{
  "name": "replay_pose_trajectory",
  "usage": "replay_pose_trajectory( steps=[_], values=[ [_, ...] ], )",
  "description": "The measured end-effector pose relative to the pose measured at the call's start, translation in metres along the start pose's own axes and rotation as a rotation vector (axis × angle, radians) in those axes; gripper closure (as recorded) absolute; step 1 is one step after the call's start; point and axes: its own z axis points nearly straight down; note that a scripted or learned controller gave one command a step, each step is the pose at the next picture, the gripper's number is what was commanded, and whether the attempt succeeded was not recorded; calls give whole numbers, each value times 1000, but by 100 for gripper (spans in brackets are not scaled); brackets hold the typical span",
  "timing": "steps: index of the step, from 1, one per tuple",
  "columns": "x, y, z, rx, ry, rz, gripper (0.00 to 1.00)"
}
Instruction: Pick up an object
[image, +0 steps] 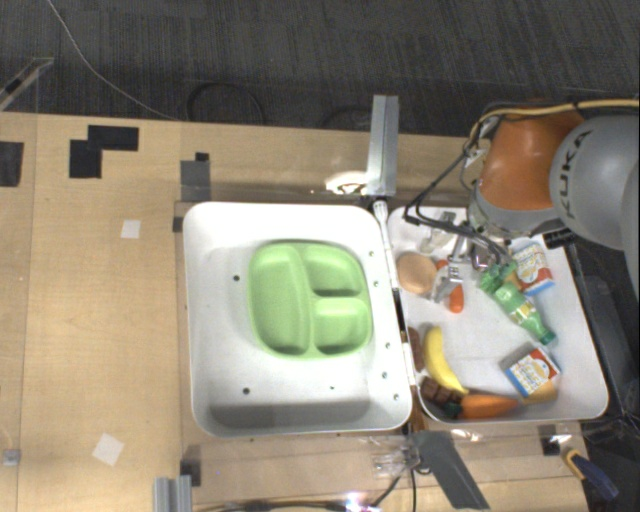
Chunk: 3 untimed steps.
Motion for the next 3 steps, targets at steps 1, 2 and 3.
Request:
replay_pose_trajectory(
  steps=[1,2,3],
  values=[
    [37,8,-1,-1,0,155,0],
    [33,9,-13,-1,-11,149,100],
    [15,52,-121,-1,1,426,100]
  ],
)
